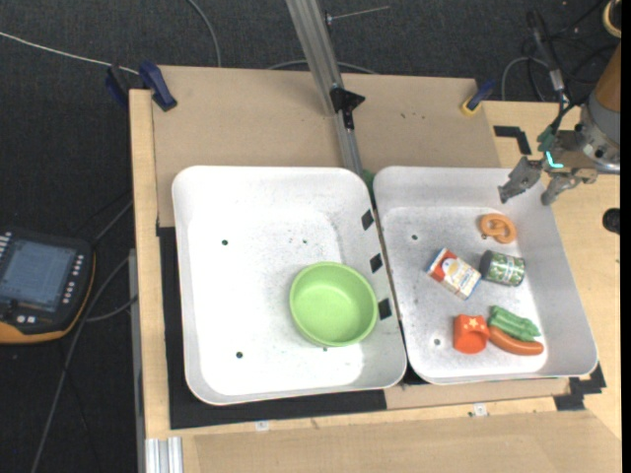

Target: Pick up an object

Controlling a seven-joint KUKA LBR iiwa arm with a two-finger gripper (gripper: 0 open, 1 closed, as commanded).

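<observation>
I see nothing picked yet: two-finger grey pincer [532, 185] hangs wide open and empty, round brown pretzel-like piece [498, 228] just below-left of it, descent and grasp remain.

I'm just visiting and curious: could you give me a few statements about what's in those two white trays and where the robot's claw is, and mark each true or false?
1. The green bowl sits in the left bin. True.
2. The gripper is holding the pretzel. False: it hovers open over the right bin's upper right corner, with nothing between its fingers.
3. The small carton lies beside a dark green can. True.
4. The right bin holds the bowl. False: it holds the small items; the bowl is in the left one.
</observation>
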